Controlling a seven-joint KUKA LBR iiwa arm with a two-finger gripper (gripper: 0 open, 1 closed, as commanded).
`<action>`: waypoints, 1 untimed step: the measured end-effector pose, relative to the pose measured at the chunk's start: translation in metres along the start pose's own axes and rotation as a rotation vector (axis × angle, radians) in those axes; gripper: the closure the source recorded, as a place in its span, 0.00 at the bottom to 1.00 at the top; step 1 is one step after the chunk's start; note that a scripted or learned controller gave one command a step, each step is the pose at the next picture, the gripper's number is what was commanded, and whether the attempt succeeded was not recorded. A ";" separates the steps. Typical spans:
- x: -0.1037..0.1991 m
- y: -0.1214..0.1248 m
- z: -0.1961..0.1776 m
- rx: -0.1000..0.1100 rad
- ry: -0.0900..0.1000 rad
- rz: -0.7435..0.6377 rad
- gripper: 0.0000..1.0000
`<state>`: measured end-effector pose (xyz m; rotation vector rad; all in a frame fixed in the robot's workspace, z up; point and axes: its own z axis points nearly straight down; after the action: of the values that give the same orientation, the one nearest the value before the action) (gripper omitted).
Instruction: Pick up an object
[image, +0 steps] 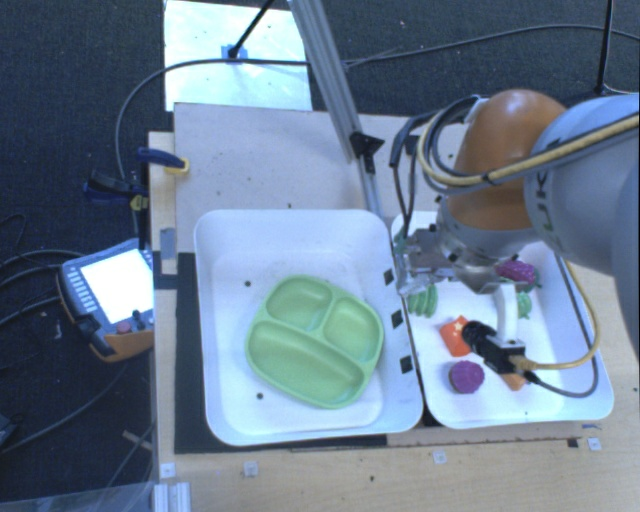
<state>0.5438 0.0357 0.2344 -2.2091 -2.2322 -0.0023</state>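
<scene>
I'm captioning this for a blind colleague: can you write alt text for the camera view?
A grey and orange robot arm reaches from the right over the right white bin, which holds small toy foods, among them a purple piece and a green pod. The left white bin holds a green divided plate.

Grey arm (590, 170), orange band (505, 150), black and yellow cables looped alongside.

Bench (260, 150) carries two white bins (touching): left bin (225, 400), right bin (580, 400) at its right edge.
</scene>
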 end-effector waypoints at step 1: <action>0.051 -0.007 -0.004 -0.001 0.000 0.000 1.00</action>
<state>0.5362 0.0870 0.2380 -2.2097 -2.2325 -0.0037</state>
